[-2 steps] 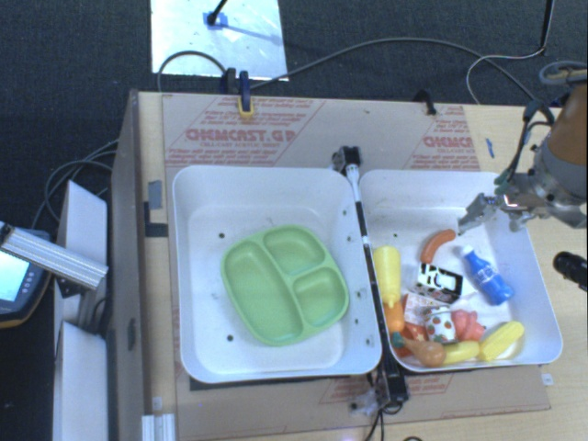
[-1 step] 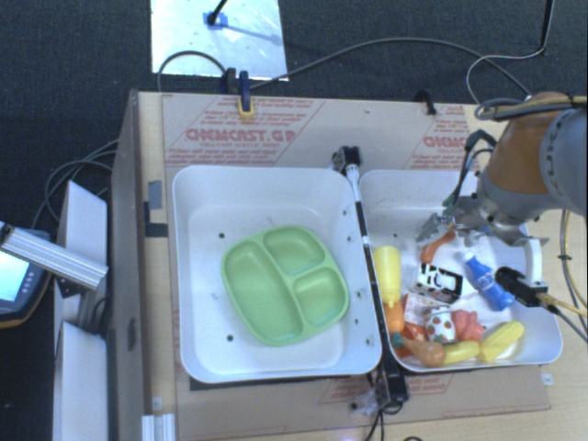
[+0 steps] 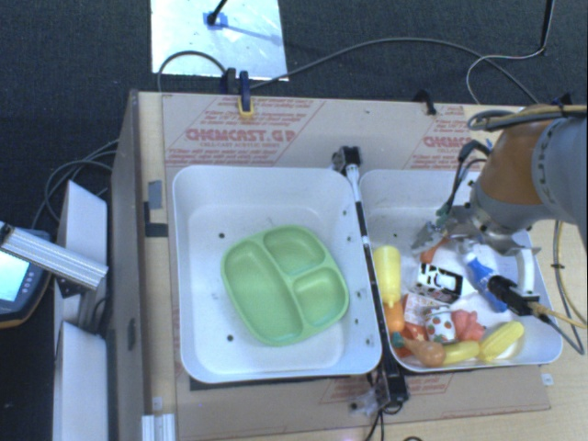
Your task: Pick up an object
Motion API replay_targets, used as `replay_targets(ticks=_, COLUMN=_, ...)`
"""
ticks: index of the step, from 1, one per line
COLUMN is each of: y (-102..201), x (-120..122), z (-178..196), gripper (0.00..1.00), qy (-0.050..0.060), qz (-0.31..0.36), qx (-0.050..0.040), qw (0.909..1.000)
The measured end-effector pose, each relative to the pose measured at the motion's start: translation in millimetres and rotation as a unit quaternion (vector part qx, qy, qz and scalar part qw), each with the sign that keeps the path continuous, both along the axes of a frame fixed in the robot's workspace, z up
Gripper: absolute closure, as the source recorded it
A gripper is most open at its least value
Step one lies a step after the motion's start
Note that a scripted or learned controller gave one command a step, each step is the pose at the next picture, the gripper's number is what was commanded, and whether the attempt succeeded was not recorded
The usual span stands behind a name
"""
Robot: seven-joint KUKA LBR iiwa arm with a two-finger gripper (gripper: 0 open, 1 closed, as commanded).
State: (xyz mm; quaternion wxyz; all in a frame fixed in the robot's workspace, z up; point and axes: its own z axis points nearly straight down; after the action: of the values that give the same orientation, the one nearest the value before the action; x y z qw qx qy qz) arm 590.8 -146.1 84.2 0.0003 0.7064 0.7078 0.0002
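A: Objects for picking are lying heaped in the right bin, mostly toward its 6 o'clock rim: a yellow banana-like piece at about 5 o'clock, a red-and-white carton and an orange item beside it, a yellow bottle at 9 o'clock against the divider.

B: And farther up?

A: A black-and-white box is sitting near the centre, with a blue item at its 3 o'clock. The gripper is hanging just above them, at 12 o'clock from the box, presumably lining up over the pile; I cannot tell how its fingers are set, and nothing is visibly held.

B: The left bin?

A: It is holding a green divided plate, lying flat, probably as clutter.
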Motion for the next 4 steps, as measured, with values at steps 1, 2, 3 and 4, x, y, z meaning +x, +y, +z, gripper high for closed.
replay_targets(ticks=1, y=8.6, x=-30.7, z=0.0, gripper=0.00, qy=0.000, qz=0.000, qx=0.0000, qw=1.0000)
replay_targets(ticks=2, y=28.8, x=-78.3, z=0.1, gripper=0.00, qy=0.000, qz=0.000, qx=0.0002, qw=1.0000)
replay_targets(ticks=3, y=28.9, x=-77.2, z=10.8, gripper=1.00, qy=-0.001, qz=0.000, qx=0.0005, qw=1.0000)
replay_targets(ticks=4, y=28.9, x=-77.2, z=10.8, gripper=0.00, qy=-0.001, qz=0.000, qx=0.0005, qw=1.0000)
